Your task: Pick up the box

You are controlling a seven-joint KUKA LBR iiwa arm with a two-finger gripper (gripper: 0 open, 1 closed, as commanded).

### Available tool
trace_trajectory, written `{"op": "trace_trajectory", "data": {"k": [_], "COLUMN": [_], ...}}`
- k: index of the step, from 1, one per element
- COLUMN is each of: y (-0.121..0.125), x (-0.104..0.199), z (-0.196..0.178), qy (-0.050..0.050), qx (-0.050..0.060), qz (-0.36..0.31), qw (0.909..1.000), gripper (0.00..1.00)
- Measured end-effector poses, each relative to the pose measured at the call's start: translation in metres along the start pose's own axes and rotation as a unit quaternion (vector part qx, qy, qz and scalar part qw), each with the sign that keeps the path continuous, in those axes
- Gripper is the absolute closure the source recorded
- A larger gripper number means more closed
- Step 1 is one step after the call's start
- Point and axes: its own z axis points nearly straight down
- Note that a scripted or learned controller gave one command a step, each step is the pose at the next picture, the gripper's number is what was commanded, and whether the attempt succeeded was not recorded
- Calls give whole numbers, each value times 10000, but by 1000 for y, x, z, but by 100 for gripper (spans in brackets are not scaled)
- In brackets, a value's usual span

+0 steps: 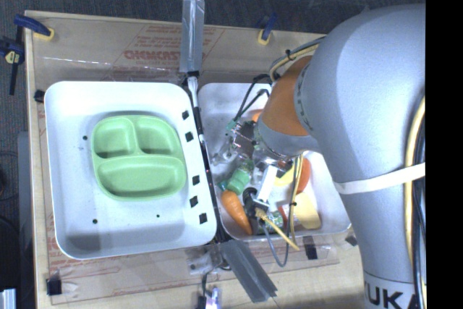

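Nothing was confirmed lifted: my jaws were down in the cluttered bin (221,101), a carrot (235,208) just beside them; spread or pressed together, I could not tell. Pickup was outstanding.

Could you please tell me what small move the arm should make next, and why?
Probably a short straight lift. The gripper sits low in the right shallow white bin, among an orange carrot-shaped toy and a pale yellow block, and the grey arm covers what lies under it, so a grasp cannot be confirmed.
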Motion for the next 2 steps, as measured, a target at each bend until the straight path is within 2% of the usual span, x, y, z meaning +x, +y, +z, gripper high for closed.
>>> {"op": "trace_trajectory", "data": {"k": [1,2], "y": [-2,-3], "x": [1,2], "z": [-9,-17], "qy": [-2,-8], "qx": [37,69], "qz": [-50,-91], "qw": [10000,9999], "gripper": [100,100]}}
